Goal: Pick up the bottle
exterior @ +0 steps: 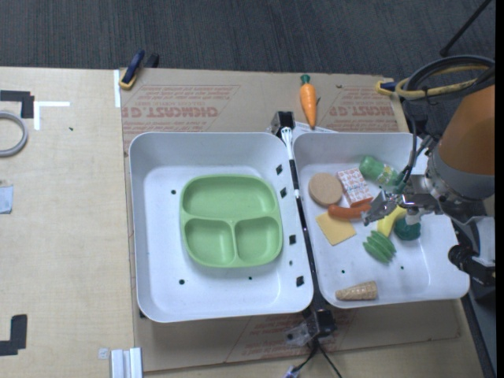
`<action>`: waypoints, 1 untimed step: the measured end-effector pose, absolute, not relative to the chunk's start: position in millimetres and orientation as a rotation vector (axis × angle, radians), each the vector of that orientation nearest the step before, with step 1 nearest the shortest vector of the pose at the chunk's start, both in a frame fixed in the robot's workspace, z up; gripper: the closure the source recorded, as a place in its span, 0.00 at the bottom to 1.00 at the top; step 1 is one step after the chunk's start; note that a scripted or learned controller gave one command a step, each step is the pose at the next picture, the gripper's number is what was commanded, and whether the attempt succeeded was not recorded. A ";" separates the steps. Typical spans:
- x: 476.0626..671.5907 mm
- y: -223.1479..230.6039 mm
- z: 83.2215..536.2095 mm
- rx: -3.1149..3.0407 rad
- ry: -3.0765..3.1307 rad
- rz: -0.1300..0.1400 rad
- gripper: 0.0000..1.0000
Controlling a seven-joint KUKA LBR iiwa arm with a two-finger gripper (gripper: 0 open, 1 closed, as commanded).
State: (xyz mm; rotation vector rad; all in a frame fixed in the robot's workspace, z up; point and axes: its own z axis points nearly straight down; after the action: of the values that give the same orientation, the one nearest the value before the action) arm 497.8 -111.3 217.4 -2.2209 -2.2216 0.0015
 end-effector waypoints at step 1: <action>498.2 -111.5 226.7 -2.223 -2.221 0.002 1.00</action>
State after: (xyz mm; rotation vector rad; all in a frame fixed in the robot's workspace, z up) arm 498.2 -111.5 226.7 -2.2228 -2.2207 0.0021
